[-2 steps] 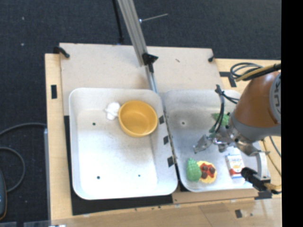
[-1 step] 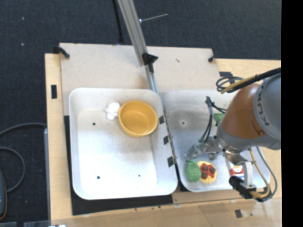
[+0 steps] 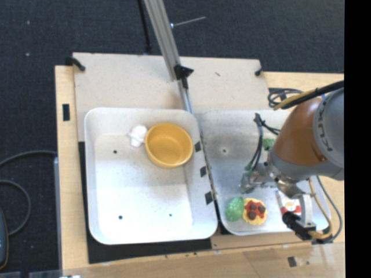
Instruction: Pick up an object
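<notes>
Left bin (image 3: 104,225): one yellow bowl (image 3: 168,145), one white lump (image 3: 137,135); right bin (image 3: 226,132): one green piece (image 3: 235,208), one red-yellow piece (image 3: 254,211); gripper (image 3: 255,181) state indeterminable

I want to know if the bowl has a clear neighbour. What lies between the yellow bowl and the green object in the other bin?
In the camera view, between the yellow bowl and the green object lie bare bin floor and the two bins' adjoining rims.

Tool (image 3: 253,184) hovers over right bin (image 3: 232,138) near green object (image 3: 234,208).
</notes>
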`<move>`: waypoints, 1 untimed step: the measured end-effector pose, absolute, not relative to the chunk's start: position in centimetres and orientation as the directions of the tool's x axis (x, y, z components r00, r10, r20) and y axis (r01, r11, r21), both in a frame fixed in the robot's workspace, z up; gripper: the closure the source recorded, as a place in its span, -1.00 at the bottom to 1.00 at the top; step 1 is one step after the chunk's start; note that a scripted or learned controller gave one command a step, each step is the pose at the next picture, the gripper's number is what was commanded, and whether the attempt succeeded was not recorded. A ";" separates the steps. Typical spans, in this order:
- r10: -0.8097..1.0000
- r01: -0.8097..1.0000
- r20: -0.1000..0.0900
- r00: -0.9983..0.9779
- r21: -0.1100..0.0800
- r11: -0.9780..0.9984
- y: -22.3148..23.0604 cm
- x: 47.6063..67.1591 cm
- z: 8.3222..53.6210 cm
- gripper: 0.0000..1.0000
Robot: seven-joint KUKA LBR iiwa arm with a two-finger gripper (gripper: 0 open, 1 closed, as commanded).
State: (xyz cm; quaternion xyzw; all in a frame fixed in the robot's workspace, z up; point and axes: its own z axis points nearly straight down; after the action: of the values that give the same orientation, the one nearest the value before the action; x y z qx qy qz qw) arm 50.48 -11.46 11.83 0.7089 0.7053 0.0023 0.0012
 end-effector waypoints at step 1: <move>1.000 1.000 -0.001 -0.001 0.002 0.001 -11.9 50.0 17.7 1.00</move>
State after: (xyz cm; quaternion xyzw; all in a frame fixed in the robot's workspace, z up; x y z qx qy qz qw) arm 50.05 -11.88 17.65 0.7067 0.7075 0.0005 0.0011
